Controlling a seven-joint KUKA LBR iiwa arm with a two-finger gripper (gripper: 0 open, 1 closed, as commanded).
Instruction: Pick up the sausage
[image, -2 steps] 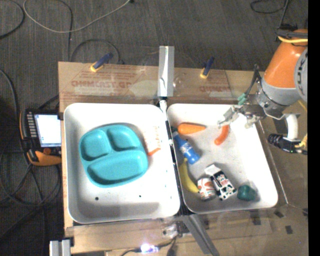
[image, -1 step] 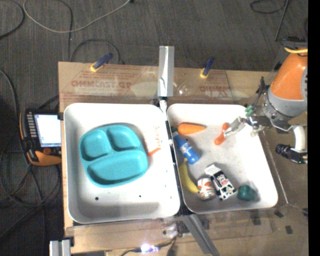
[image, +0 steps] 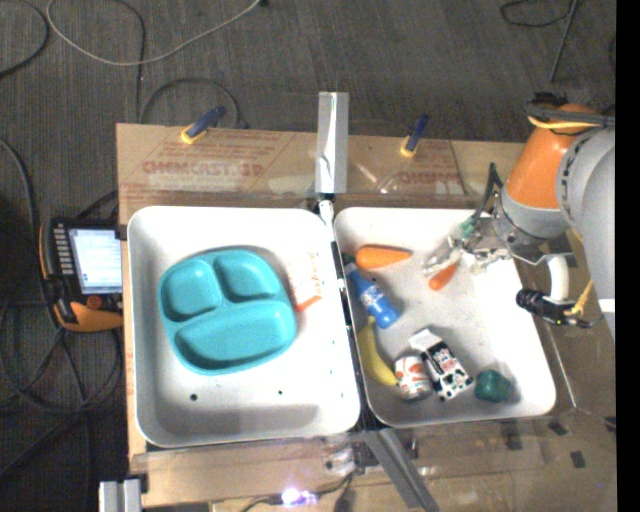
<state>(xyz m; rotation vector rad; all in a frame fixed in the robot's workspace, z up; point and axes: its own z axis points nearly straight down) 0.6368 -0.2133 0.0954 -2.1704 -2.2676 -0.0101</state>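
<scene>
The sausage is a short orange-red piece lying at a slant in the upper middle of the right bin. My gripper is low over the bin, directly at the sausage's upper end and touching or nearly touching it. The metal of the gripper hides that end of the sausage. The grey arm with its orange band reaches in from the right.
An orange carrot lies left of the sausage, with a blue bottle and a banana below it. A can, a toy vehicle and a green object sit near the front. The left bin holds a blue divided plate.
</scene>
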